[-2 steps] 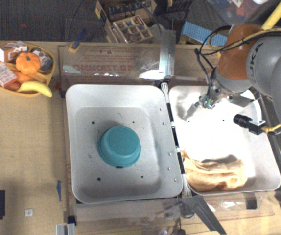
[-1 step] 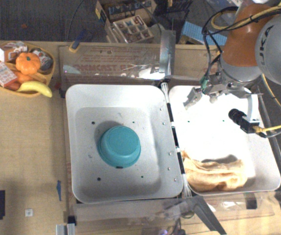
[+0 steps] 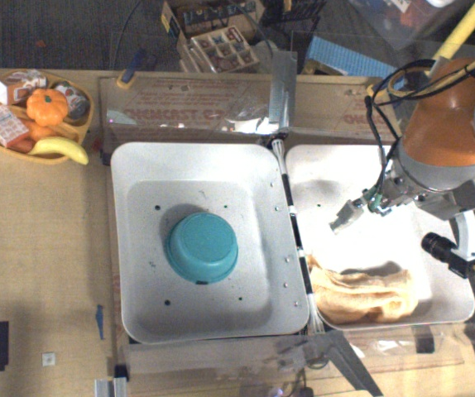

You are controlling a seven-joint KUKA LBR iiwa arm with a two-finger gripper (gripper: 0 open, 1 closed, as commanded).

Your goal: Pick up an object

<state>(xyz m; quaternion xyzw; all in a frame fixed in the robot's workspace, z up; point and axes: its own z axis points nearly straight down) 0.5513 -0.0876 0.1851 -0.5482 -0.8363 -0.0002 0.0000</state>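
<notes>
Here, in the single overhead view, the arm [image 3: 444, 131] leans in from the right and its gripper [image 3: 347, 214] hangs above the bare upper part of the right bin [image 3: 320, 168], pointing down and to the left. Whether it is open or closed I cannot tell at this size; nothing shows in its grasp. That pose looks like a search or approach stance, not a finished grab, so the pick seems not yet done.

Two things lie within reach. A tan cloth [image 3: 362, 292] sits crumpled along the near edge of the right bin, below the gripper and apart from it; bunched against the wall as it is, it offers folds to pinch but may drag or slip. A teal bowl [image 3: 203, 246] rests upside down near the middle of the left bin [image 3: 138, 172], well apart from the gripper; its smooth dome gives little to clamp on.

Both bins sit side by side on a brown wooden bench [image 3: 31, 255]. At the far left corner a basket [image 3: 35, 118] holds toy food, among it a small pumpkin and a banana. Beyond the bench, crates and cables clutter a dark floor.
</notes>
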